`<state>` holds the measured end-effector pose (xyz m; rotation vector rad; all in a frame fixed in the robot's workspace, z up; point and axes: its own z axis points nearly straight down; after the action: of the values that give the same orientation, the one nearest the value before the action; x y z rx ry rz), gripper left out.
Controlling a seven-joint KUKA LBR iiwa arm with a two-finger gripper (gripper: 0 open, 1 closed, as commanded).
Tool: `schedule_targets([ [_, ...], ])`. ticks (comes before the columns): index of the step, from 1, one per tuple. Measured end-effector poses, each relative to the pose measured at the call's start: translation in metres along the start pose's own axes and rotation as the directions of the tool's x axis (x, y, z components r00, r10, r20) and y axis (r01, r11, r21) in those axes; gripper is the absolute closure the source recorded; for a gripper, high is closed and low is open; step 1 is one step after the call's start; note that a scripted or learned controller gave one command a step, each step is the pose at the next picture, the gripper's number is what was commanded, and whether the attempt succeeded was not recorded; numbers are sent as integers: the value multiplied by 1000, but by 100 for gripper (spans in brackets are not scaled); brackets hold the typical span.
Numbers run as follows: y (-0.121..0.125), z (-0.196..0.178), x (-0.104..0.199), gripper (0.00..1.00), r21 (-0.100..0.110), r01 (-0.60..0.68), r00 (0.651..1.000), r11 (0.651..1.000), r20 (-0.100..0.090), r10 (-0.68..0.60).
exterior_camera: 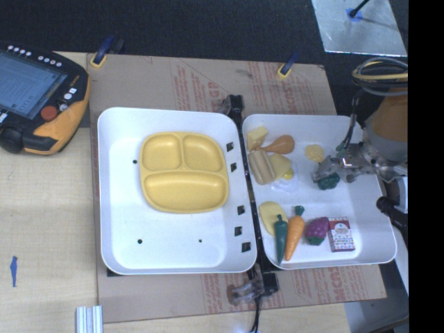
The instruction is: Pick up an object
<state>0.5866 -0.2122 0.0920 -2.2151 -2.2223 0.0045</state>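
camera view, gripper point(327, 174) low in right bin point(371, 255), red carton point(340, 234) print illegible

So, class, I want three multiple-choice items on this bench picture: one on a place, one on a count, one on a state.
1. Where does the yellow divided plate lie?
A. left bin
B. right bin
C. bare bench

2. How many compartments has that plate?
A. two
B. three
C. five

3. How does the carrot rest?
A. standing upright
B. lying flat in the right bin
C. on the plate

Answers:
1 A, it sits on the left bin floor.
2 B, two small above one wide.
3 B, it lies beside the purple toy.
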Motion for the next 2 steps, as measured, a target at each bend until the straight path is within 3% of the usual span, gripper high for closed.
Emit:
schedule_targets([
  [1, 41, -1, 34, 0, -4, 2, 1000, 1000, 2, -2],
  [2, 7, 0, 1, 0, -1, 1, 1000, 1000, 0, -1],
])
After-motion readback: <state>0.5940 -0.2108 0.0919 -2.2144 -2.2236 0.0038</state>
